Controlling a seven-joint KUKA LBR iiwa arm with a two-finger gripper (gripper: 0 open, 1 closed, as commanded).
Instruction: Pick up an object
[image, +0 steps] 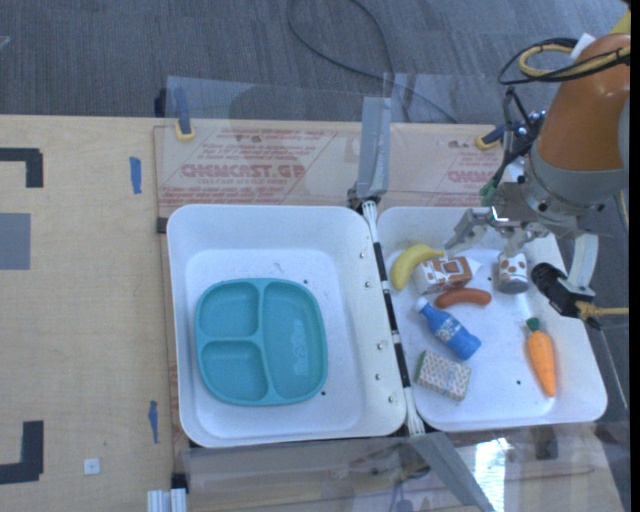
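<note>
In the camera view the gripper (497, 232) hangs over the right bin (590, 405) with fingers spread and nothing between them, and just below it lies a small brown-and-white can (512, 271), likely light, stiff and slippery, best pinched across its round sides.

I count two bins (270, 225): left of the divider one tray (262, 341); right of it one banana (412, 262), sausage (463, 297), bottle (449, 331), carrot (541, 361), sponge (444, 375), two cartons (446, 271).

Robotics lab, taped bench (80, 300), white bins (180, 330), cabled arm (585, 120)
</note>
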